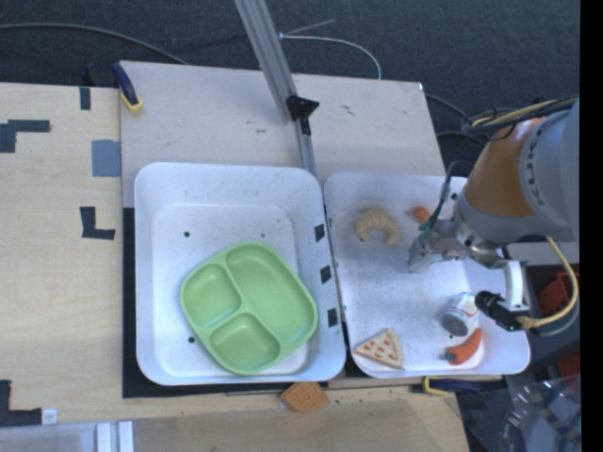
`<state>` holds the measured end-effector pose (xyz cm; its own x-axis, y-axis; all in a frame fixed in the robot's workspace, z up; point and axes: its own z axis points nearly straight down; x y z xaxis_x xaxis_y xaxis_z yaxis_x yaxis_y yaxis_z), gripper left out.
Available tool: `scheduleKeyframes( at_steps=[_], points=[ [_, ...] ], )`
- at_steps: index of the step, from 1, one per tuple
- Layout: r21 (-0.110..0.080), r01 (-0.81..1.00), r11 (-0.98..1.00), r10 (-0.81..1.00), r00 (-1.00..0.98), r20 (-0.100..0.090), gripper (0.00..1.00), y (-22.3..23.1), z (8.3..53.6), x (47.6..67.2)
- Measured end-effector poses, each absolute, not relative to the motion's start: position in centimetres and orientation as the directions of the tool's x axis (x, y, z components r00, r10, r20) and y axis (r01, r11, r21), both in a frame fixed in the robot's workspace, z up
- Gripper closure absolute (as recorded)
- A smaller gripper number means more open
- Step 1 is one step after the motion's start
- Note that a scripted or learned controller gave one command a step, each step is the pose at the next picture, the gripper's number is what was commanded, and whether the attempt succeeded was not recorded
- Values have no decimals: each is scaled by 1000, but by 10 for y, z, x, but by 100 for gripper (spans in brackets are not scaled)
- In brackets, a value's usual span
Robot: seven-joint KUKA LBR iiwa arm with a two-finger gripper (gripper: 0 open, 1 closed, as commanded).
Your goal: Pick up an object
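Over the right-hand white bin (429, 365) hangs the claw (421, 257), low above the speckled floor near the bin's far half, at the end of the grey arm with its orange band (495, 179) that comes in from the right. From where I stand its fingers are a dark blur against the bin, and I cannot tell whether they are spread or pressed together; nothing shows between them.

Just to the claw's left lies a tan, curved pastry like a croissant (377, 223), close but apart from it. Just beyond the claw, toward the bin's far edge, sits a small orange-red piece (421, 214), too small to make out properly. Nearer to me than the claw, a small grey and white can-like object (460, 314) lies on the bin floor, and past it at the near right corner rests an orange carrot-shaped toy with a green tip (465, 348). Well to the claw's near left is a triangular toy pizza slice (380, 348), lying flat at the bin's near edge.

Far to the claw's left, in the other white bin (151, 252), a light green plastic tray with three compartments (248, 307) lies tilted toward the near side. A round tan cookie-like thing (303, 397) sits on the table (207, 111) outside both bins, at their near edge. A grey metal pole (268, 40) slants across the table's far part.
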<state>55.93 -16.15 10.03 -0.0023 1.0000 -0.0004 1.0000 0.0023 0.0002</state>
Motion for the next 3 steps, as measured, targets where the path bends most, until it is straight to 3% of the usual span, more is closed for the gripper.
scheduleKeyframes(
  at_steps=[3],
  points=[
    [4, 1000, 3, 1000, -3, -1, 100, -159, 258, 563]
  ],
)
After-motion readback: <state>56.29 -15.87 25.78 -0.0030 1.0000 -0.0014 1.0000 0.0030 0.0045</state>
